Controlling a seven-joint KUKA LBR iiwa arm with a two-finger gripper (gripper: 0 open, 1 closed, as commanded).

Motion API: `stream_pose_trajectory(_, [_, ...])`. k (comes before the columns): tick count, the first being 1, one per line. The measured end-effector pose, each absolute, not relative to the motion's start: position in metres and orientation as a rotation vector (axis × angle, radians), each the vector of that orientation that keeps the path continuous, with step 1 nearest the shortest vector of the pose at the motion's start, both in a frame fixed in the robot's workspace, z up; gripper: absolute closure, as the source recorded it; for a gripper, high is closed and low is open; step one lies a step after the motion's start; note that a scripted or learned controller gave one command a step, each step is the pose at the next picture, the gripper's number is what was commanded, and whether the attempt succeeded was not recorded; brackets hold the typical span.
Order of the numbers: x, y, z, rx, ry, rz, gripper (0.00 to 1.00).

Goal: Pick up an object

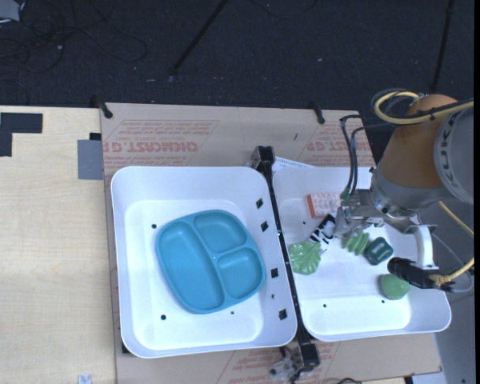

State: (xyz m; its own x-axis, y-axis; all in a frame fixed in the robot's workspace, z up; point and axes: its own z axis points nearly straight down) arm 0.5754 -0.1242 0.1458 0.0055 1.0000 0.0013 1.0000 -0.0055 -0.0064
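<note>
The pale wooden desk (40, 238) spreads far off to the left of my fingers (354, 229), with a cardboard sheet (184, 134) under both bins — its red printing is too faint to read. The left bin (136, 326) holds a blue divided plate (210, 259). I hang over the right bin (360, 318); whether I am clenched or released, I cannot tell. A green leafy piece (306, 257) lies just left of me, a green lump (394, 287) below right, a dark teal block (378, 251) close beside me — dark floor behind.
</note>
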Motion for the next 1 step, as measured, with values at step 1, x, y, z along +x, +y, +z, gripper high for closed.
stream_pose_trajectory(1, [0.5729, -0.117, 0.2041, -2.221, -2.223, -0.001, 1.0])
